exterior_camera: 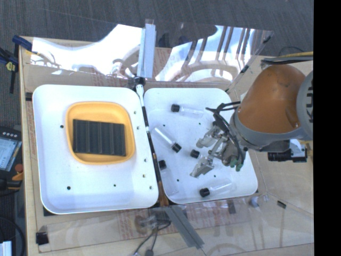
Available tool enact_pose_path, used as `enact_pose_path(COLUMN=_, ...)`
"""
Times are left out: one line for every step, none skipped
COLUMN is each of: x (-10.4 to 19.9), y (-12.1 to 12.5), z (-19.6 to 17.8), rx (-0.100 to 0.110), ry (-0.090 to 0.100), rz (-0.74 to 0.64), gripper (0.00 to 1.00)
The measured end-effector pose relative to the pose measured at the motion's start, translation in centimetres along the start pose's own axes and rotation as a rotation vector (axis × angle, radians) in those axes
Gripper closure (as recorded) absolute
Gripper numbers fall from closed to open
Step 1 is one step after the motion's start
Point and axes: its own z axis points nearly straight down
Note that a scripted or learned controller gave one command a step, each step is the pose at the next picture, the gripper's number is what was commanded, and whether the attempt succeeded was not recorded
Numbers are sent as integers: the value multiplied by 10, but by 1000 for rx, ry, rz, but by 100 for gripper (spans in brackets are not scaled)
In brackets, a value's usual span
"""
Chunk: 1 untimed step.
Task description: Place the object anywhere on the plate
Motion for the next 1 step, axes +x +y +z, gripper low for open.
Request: enact_pose_path(x=-10, y=-19, z=38, rx=0, ry=0, rz=-364, gripper=0)
